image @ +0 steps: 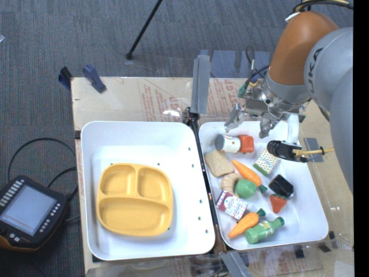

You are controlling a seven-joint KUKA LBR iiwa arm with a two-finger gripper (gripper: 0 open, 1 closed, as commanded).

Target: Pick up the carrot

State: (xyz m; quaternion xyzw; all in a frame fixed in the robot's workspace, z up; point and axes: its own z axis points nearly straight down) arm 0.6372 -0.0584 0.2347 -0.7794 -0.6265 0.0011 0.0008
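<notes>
The tool (252, 122) hangs above the far edge of the right bin (318, 209), its two fingers spread apart with nothing between them, which suits an approach made before any grasp. Just below it lies a small white bottle with an orange-red cap (235, 144), tipped on its side. The right bin holds the whole jumble of toy food, so the arm has to work over this side, while the left bin (92, 137) carries a yellow divided plate (136, 199) with bare compartments. Two carrots are in the right bin. One carrot (247, 170) lies on a slant near the bin's middle, its thick end toward the cracker-like slice (218, 163) and its tip touching the green round fruit (247, 188). The second carrot (244, 223) lies nearer the front rim, just beside the green bottle (265, 231) and close to the red-and-white packet (232, 205). The middle carrot is the closer to the tool and looks the likelier target, though its neighbours crowd it; a descent would probably need the fingers set across its narrow width so that they do not catch the green fruit or the slice. A strawberry (278, 202), a black block (281, 186), and a speckled box (266, 162) sit to the right, apart from either carrot. The grasp is not yet begun.
</notes>
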